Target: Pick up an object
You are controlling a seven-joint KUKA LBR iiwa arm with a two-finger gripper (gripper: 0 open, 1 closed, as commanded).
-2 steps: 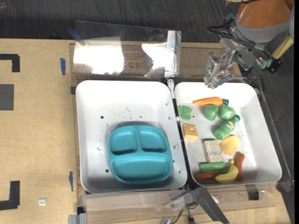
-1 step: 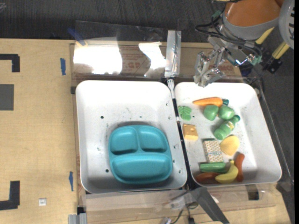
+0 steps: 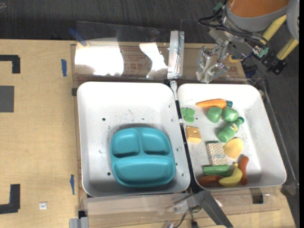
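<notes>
My gripper (image 3: 211,71) hangs above the back rim of the right bin (image 3: 270,127), open, with nothing between its fingers. Below it the right bin holds toy food. An orange carrot (image 3: 211,103) lies nearest the gripper, with a green pepper (image 3: 214,113) and another green vegetable (image 3: 231,114) just in front. A green bottle (image 3: 228,129), a yellow lemon (image 3: 232,147), a cracker square (image 3: 193,135) and a small patterned box (image 3: 216,153) sit mid-bin. A banana (image 3: 231,178) and a red sausage (image 3: 243,166) lie at the front.
The left bin (image 3: 95,108) holds a teal divided tray (image 3: 141,156). A green leaf piece (image 3: 188,114) rests by the wall between the bins. A clear plastic sheet (image 3: 123,58) and a metal bracket (image 3: 175,53) stand behind the bins.
</notes>
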